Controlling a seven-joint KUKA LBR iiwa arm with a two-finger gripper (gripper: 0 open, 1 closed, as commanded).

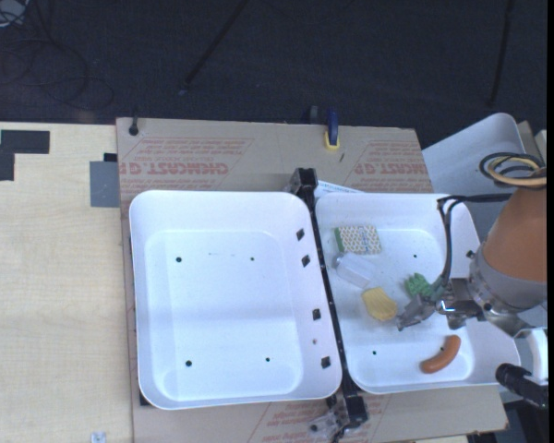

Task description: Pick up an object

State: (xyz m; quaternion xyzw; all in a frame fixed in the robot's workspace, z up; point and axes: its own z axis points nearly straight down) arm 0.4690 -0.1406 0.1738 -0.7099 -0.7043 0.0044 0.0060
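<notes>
Gripper (414, 317) low in the right bin (388, 381), lower right of frame, beside the yellow piece (379, 304) — can't tell its grip.

In the right bin (388, 377) lay a yellow lump (379, 304), a green piece (417, 286), an orange sausage (440, 354), a patterned pad (359, 239) and a clear packet (355, 271).

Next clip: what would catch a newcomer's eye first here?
The grey arm with the orange band reaches in from the right, its claw low over the right white bin. There lie a yellow soft lump, a green toy piece and an orange sausage-shaped toy. The left white bin sits alongside.
</notes>
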